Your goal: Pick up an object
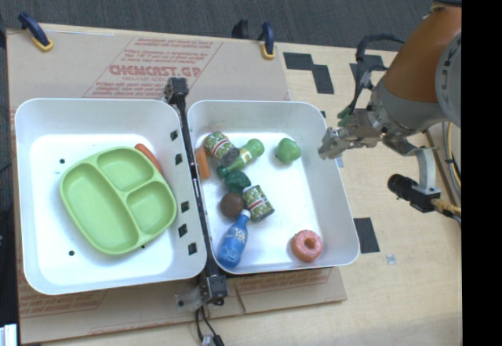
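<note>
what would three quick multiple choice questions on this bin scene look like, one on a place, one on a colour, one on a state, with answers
1. Where does the green divided plate lie?
A. in the left bin
B. in the right bin
C. on the cardboard behind the bins

2. What colour is the bottle at the near edge of the right bin?
A. red
B. blue
C. yellow

3. Where is the gripper now?
A. down among the objects in the right bin
B. over the plate
C. at the right bin's far right rim, with no object at its tip

Answers:
1. A, the plate sits in the left bin.
2. B, its body is blue with a white cap.
3. C, it hangs by the rim, apart from the doughnut and the other pieces.
</note>
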`<state>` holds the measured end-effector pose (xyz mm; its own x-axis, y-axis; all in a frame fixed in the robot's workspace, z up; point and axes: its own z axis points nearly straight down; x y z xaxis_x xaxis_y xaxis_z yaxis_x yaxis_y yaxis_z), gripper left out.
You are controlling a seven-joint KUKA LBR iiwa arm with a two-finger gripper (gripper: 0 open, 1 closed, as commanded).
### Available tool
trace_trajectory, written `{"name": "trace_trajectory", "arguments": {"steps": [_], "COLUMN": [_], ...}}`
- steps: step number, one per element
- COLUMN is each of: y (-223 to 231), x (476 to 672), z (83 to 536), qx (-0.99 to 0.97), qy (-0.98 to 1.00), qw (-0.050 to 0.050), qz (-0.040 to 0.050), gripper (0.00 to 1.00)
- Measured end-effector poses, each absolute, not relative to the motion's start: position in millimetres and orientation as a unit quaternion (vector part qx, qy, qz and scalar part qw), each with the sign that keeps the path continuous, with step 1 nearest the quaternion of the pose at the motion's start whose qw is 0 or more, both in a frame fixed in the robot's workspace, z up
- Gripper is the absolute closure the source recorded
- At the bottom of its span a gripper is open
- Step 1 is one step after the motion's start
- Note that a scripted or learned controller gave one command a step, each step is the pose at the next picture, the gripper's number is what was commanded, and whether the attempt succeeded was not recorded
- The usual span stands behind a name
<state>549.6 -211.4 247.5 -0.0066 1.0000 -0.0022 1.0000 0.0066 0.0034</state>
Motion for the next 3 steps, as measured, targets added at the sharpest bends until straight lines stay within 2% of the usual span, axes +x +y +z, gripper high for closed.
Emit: {"name": "trace_trajectory", "arguments": {"steps": [1, 2, 3], "y": [-211, -211, -210], "x": [589.3, 589.4, 561.6], "z": [230, 230, 92], "qx": [0.705, 0.705, 0.705], "qy": [0.709, 0.709, 0.709], "qw": [0.000, 0.000, -0.002], "qz": [-0.0003, -0.0003, -0.0002], "gripper": [1.00, 0.00, 0.00]}}
